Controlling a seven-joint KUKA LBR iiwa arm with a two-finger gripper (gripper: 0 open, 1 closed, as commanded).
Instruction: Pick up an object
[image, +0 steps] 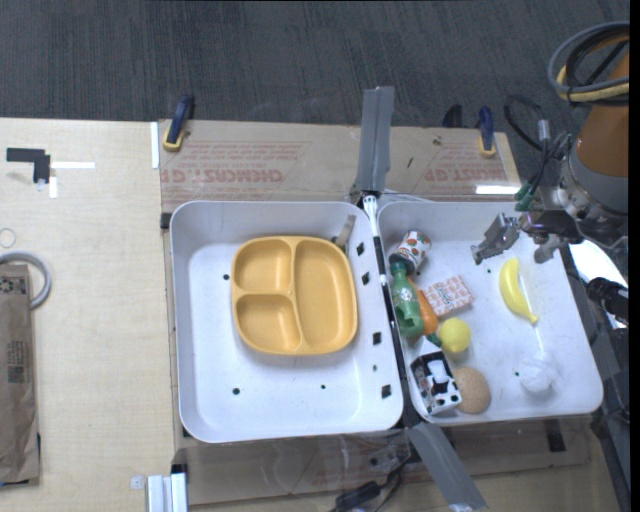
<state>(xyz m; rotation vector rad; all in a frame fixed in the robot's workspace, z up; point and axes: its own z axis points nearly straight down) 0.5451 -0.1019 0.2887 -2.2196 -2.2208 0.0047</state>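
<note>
My gripper hangs over the back of the right bin, open with nothing between its fingers. A yellow banana lies just in front of and below it, apart from the fingertips. Further left in the same bin are a green bottle, a small patterned can, a red-and-white snack box, a lemon, a black-and-white box, a brown ball and a white crumpled item.
The left bin holds a yellow divided plate. A grey divider bar runs between the bins at the back. Cables and the arm's wrist crowd the right edge. A brown bag lies on the bench at far left.
</note>
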